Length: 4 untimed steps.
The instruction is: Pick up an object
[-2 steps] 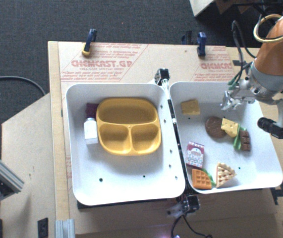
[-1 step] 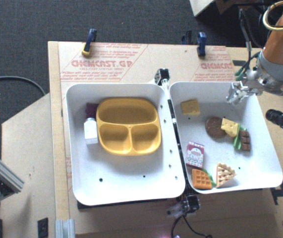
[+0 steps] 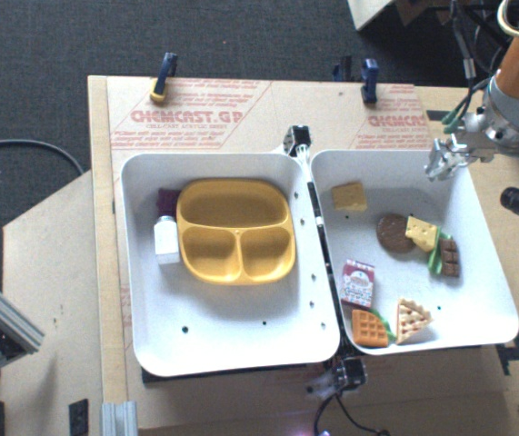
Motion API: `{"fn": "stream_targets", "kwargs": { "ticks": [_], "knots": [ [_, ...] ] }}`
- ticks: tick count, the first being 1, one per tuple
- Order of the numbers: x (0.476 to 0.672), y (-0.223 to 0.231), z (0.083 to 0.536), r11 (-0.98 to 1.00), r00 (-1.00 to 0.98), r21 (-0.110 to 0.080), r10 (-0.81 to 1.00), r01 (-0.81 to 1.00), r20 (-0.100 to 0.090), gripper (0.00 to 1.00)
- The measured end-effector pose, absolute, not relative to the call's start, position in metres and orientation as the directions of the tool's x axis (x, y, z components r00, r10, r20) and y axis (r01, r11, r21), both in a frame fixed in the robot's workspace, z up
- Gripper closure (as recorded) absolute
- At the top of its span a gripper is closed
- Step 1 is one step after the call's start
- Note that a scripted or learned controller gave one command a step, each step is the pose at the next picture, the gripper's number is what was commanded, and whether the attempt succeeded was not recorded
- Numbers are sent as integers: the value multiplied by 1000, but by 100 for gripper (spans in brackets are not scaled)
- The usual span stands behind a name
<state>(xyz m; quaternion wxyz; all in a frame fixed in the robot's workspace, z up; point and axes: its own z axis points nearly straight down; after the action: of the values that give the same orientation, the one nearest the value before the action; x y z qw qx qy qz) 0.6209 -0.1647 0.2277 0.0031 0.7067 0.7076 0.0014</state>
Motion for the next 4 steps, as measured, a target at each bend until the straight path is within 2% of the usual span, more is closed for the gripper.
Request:
{"fn": "stream_targets", "kwargs": {
  "ticks": [1, 3, 4],
  "knots": [
    [628, -114, 223, 5, -5, 0, 1000, 1000, 2, 100],
    [630, -15, 213, 6, -6, -3, 1000, 1000, 2, 100],
    [617, 37, 230, 6, -6, -1, 1000, 1000, 2, 100]
  ]
}}
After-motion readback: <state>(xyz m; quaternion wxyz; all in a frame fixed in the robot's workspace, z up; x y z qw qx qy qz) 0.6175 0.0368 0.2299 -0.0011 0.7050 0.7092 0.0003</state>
